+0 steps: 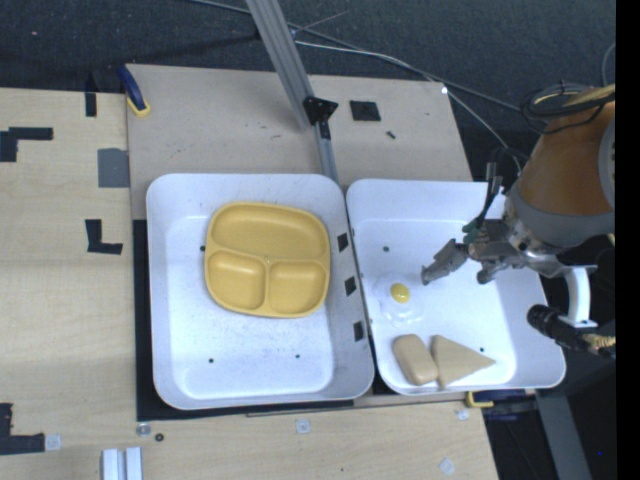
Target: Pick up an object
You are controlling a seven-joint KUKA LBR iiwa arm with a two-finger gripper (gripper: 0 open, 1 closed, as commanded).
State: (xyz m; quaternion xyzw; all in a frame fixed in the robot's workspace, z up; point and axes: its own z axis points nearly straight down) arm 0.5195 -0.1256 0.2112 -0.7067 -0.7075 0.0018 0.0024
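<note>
The gripper (462,265) is hovering in the right bin (452,200), fingers spread and pinching nothing. A small yellow ball (400,293) is lying just left of it; two tan pieces (443,359) are sitting below.
</note>
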